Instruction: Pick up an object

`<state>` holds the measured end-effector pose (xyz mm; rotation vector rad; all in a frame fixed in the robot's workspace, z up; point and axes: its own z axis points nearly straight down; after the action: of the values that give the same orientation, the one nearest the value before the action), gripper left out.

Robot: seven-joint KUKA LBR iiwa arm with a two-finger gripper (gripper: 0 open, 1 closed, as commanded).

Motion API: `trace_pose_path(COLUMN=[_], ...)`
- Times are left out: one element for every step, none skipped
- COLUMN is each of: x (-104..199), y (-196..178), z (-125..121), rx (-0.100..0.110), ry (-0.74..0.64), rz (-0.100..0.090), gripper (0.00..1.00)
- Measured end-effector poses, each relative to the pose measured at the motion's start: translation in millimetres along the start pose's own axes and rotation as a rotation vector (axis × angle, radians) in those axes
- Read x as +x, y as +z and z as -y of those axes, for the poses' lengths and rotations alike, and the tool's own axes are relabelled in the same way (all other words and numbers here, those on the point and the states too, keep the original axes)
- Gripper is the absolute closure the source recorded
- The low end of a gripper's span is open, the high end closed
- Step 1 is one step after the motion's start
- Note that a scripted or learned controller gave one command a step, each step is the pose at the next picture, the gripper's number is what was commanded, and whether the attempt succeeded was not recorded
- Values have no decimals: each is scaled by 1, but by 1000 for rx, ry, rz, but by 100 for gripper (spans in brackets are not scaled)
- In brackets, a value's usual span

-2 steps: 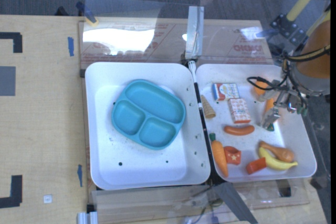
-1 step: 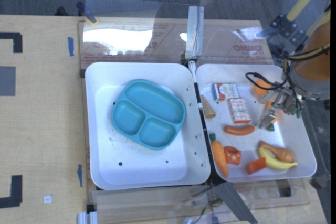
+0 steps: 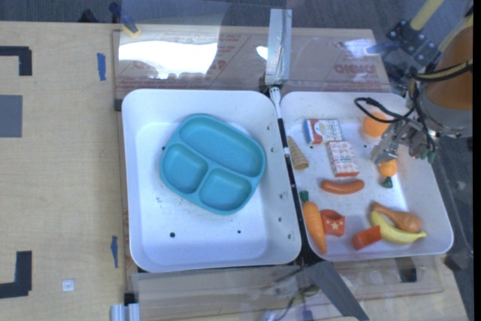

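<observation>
Hovering at three o'clock, the gripper [image 3: 391,150] is being positioned, finger state indiscernible; the light, stiff orange toy [image 3: 387,168] is being judged graspable sideways.

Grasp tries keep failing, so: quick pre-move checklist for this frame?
1. Gripper over the right bin: ok.
2. Something between the fingers: cannot tell, the view is cluttered there.
3. Nearest target: small orange piece just below the gripper, ok.
4. Neighbours: orange ball sits close, not ok for a clean approach.
5. Blue tray in the left bin, out of the way: ok.
</observation>
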<state>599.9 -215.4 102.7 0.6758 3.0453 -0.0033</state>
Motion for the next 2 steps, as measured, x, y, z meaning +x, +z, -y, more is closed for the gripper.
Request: trace_pose_path(x=[1, 11], y=[1, 14], z=[0, 9], rx=[0, -2], ry=[0, 153], rz=[-2, -17], gripper=[0, 0])
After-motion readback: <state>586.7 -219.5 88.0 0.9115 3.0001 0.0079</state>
